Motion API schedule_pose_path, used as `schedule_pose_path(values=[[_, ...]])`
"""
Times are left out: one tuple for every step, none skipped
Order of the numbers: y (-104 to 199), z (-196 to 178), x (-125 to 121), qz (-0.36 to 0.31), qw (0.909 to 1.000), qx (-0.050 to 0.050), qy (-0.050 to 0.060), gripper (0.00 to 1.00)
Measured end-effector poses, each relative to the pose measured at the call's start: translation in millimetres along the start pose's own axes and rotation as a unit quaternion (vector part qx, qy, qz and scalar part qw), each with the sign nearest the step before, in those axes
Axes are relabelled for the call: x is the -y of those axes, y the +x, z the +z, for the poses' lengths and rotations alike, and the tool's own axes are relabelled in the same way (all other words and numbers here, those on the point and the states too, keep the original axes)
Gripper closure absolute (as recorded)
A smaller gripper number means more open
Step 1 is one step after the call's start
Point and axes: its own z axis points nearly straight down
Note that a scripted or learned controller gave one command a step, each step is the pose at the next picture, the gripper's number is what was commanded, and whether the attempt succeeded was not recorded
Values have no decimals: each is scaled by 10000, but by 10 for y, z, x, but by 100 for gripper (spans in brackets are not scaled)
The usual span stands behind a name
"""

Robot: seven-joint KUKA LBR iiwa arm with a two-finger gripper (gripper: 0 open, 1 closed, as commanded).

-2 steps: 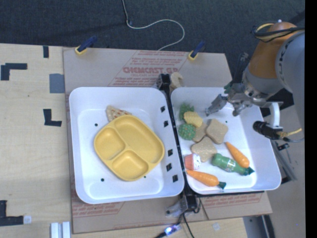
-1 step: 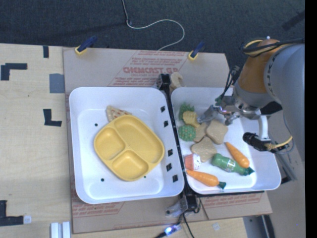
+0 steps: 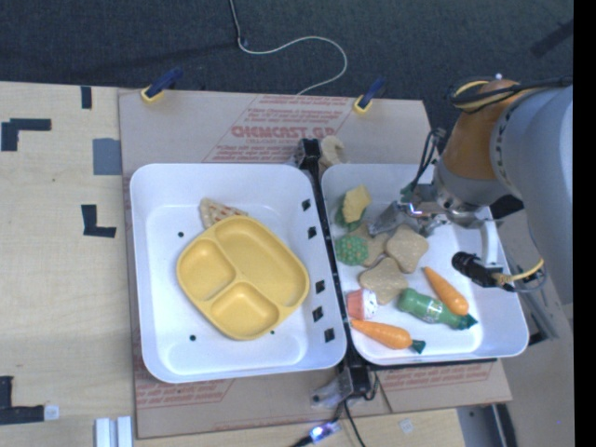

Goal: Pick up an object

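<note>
- Arm (image 3: pixel 507 147) comes in from R side, grey w/ orange band, wrist over the R bin (image 3: pixel 503 343).
- Gripper (image 3: pixel 396 214) sits low over upper-mid part of R bin, pointing left; metal fingers (image 3: pixel 382 222) look spread apart, nothing seen between them, so released / not grasping.
- Bread slice (image 3: pixel 407 247), tan, lies just below-right of the gripper tips, close to them; contact can't be judged.
- 2nd tan bread piece (image 3: pixel 383 277) below it, the two touching/overlapping at the edge.
- Yellow-green corn-like item (image 3: pixel 354 205) just left of gripper, near bin's upper L corner.
- Green bumpy round item (image 3: pixel 353 249) under the corn, near the bin divider wall.
- Orange carrot (image 3: pixel 446 290) tilted diagonally, right of the bread pieces.
- Green bottle-shaped toy (image 3: pixel 430 307) lying flat below that carrot, touching or nearly so.
- 2nd carrot (image 3: pixel 384 334) w/ green tip along bin's front edge.
- Small red/white item (image 3: pixel 361 303) btwn lower bread and front carrot; too small to ID.
- L bin (image 3: pixel 154 343) holds yellow divided tray (image 3: pixel 242 276), 3 compartments, tilted diagonal.
- Tan waffle-ish piece (image 3: pixel 219 212) pokes out from under tray's upper L edge.
- Both bins sit on cardboard sheet (image 3: pixel 279 124) on the wooden bench (image 3: pixel 56 277).
</note>
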Motion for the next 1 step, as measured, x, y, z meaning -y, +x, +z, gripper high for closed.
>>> schedule_pose_path(values=[[23,-123,-16,-3,10000,-25,-15,100]])
